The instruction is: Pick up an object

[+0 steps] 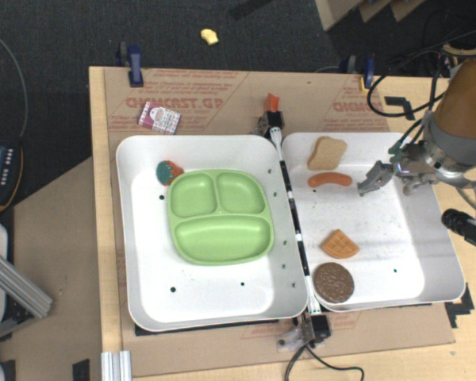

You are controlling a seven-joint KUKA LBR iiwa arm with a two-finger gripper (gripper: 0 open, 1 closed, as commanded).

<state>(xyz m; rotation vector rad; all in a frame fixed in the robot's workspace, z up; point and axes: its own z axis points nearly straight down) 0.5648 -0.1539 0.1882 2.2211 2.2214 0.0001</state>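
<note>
The thing most likely to be picked up is the sausage (pixel 330 180). It lies flat in the right bin (pixel 397 280), near the top, just under a slice of bread (pixel 326 152). The tool (pixel 378 177) sits just to the right of the sausage, close but not touching it. I cannot tell how the tool's grip stands, because it looks small and dark from up here. Nothing looks caught in it. So this seems to be the reaching step, and no lifting has begun. Next, the tool probably needs to slide a little to the left, get over the sausage, go down, and squeeze it across its thin middle. The sausage is round and could roll away, so a slow squeeze would help. Lower in the same bin lie a small waffle (pixel 339 245) and a round brown cookie (pixel 333 282), well apart from the tool. The left bin (pixel 143 236) holds a green plate (pixel 219 216) with three parts, and a small red and green toy (pixel 169 171) touches its top left corner. Both bins rest on the tabletop (pixel 222 94).
</note>
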